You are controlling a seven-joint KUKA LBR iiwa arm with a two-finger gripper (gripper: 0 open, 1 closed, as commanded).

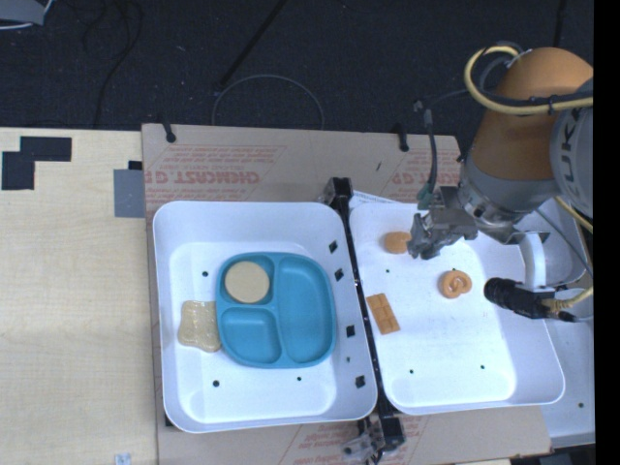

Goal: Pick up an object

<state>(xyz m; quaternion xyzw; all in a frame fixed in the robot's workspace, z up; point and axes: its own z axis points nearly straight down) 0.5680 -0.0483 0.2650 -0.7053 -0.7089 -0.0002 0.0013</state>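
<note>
Overhead slanted view of the worktop (pixel 68 298) with two shallow white bins set side by side. The left bin (pixel 184 395) holds a blue compartment tray (pixel 291 332) with a round tan disc, cracker-like (pixel 246 281), lying in its upper-left compartment; a pale toast-like slab (pixel 199 325) lies just beside the tray's left rim, touching or nearly so. The right bin (pixel 455 376) holds three loose items, well apart so each can be approached singly: a small orange-brown lump, bun-like (pixel 395 243), a coiled pastry-like ring (pixel 454 284), and a flat orange rectangular bar (pixel 383 314) close to the divider. The arm (pixel 528 134) reaches in from the right, and the hand (pixel 428 243) hangs low over the upper part of the right bin, just right of the lump, which seems the likeliest target; whether the hand is apart or together cannot be told, and nothing is seen between its tips. The lump is roughly round, slightly wider than tall in the view, so it offers no marked heading. By contrast, the bar's long axis runs from upper left to lower right, nearly along the divider
</note>
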